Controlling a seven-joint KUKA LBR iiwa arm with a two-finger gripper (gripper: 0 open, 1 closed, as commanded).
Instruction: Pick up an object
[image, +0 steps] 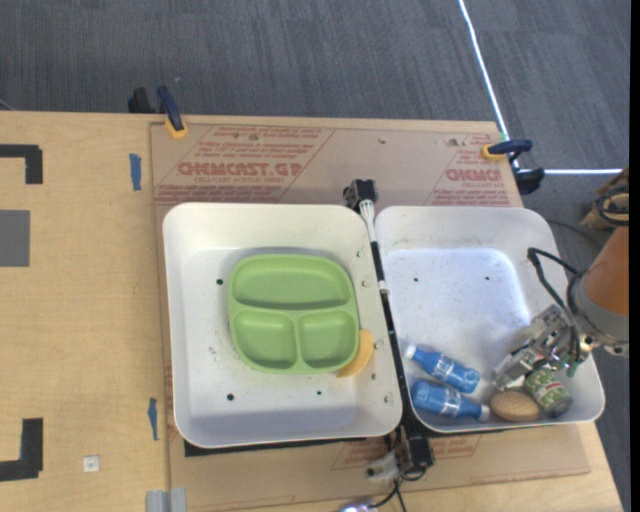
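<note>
Near the bottom of the frame, the right bin (455, 240) holds its contents along the lower edge: two blue bottles (447, 383), a tan rounded object (514, 405) just beside them, and a green patterned object (549, 391) at lower right. The hand (537, 352) hangs directly over that green object and the tan one, low in the bin; you cannot tell from this angle whether it is spread or pressed together, and nothing is visibly pinched. Judge this as the approach or descent step of the pick, with the grasp not yet confirmed. Your next move calls for settling on a single target in a tight cluster, closing cleanly, then lifting to check the hold. Further left, the left bin (200, 300) carries a green divided tray (295, 312) with a yellow piece (357, 353) touching its lower right corner. Beyond both lies the brown board (300, 165) on the surface (70, 300).
</note>
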